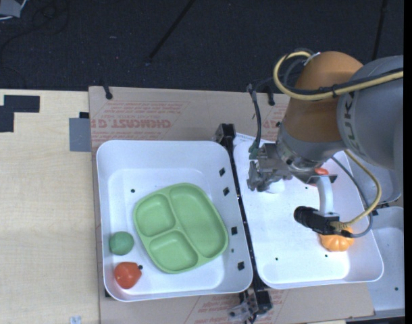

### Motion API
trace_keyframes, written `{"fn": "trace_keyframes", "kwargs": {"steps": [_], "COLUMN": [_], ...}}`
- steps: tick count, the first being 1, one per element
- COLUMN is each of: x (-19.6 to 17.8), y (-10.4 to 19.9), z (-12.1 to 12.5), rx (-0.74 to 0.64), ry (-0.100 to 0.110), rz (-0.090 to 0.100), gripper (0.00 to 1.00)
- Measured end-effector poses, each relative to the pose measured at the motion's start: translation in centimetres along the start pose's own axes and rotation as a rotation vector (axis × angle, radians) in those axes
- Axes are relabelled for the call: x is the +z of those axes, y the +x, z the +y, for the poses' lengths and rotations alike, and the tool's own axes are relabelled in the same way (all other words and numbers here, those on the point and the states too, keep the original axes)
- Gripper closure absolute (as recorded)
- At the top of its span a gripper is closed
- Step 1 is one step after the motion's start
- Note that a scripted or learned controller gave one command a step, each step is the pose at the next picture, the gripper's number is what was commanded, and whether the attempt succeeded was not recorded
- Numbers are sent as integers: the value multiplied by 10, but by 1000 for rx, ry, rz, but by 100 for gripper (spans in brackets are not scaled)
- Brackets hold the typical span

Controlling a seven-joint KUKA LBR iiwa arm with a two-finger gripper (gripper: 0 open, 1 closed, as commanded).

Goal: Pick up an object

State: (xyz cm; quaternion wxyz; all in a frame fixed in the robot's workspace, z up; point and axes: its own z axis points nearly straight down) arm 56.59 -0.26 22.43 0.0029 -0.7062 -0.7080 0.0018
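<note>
ok so the gripper (261, 179) hangs over the right bin (294, 265), up by its far left corner and just beside the divider (236, 208) between the two bins; honestly can't tell whether the claw is wide or narrow from this angle, it's just a dark clump against the white; the closest thing worth grabbing looks like the little orange thing (339, 242) sitting in that same bin, close to its near right corner; from the claw that's diagonally across the bin floor, toward the right edge and the near edge at once; it looks roundish, so I'd guess there's no long axis to line up with and any wrist angle should do; the other candidates are all in the left bin (118, 164): a green divided plate (180, 228) in the middle, plus a green ball (121, 242) and a red ball (127, 275) just beside each other by its near left corner; those mean crossing the divider, so my bet is on the orange one; as far as I can judge, the pick hasn't really started yet
</note>
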Motion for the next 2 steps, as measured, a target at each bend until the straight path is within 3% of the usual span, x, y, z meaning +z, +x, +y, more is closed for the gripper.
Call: {"fn": "trace_keyframes", "kwargs": {"steps": [2], "x": [-4], "y": [105], "z": [-51], "rx": [-1], "ry": [1], "rz": [-1], "gripper": [100]}}
